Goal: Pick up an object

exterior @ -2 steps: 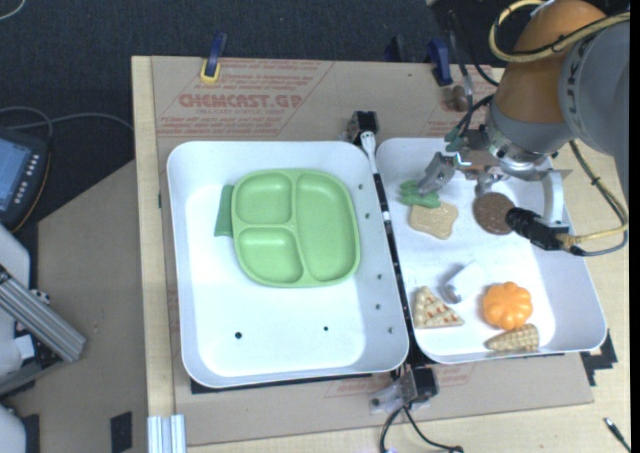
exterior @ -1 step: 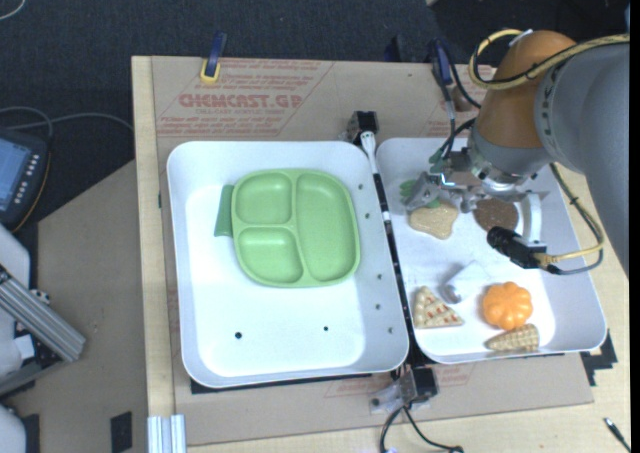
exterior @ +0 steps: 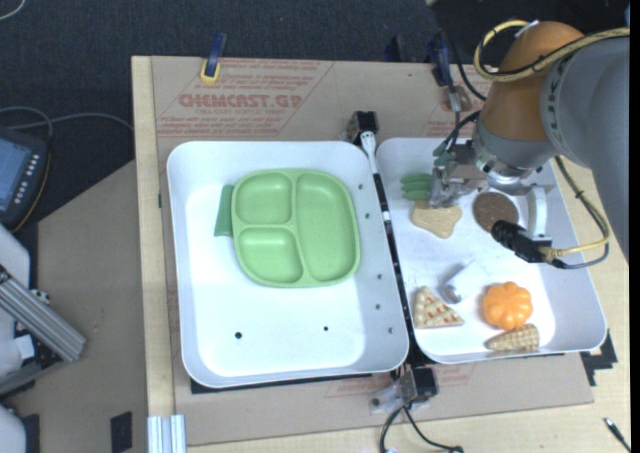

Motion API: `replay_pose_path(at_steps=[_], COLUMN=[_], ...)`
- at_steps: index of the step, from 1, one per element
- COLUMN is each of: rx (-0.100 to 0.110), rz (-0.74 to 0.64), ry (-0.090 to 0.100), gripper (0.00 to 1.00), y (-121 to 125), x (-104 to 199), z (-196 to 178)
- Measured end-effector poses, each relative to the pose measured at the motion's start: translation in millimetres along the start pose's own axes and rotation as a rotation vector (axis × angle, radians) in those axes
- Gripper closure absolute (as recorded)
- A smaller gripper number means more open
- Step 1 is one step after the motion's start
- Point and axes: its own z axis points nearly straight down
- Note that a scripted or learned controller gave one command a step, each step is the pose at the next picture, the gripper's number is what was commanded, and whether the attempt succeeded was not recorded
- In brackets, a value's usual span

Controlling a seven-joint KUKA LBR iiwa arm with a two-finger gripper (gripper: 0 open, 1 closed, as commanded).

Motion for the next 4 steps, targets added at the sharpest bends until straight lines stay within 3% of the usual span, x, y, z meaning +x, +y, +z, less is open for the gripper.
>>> replay_pose_path(at_steps=[1,2,3,4], rx=[-0.006,-0.006,-0.004,0.002], rz=[-0.001,-0.003,-0.002,-0.006], ry=[-0.001,-0.001,-0.001,0.002], gripper=[1.0,1.0,1.0,1.0], y=[-7.2,0.9,1.8,-10.3], x=[4.5,12.2,12.6,65.3], z=[-57.2,-108.0,-121.1,-130.9])
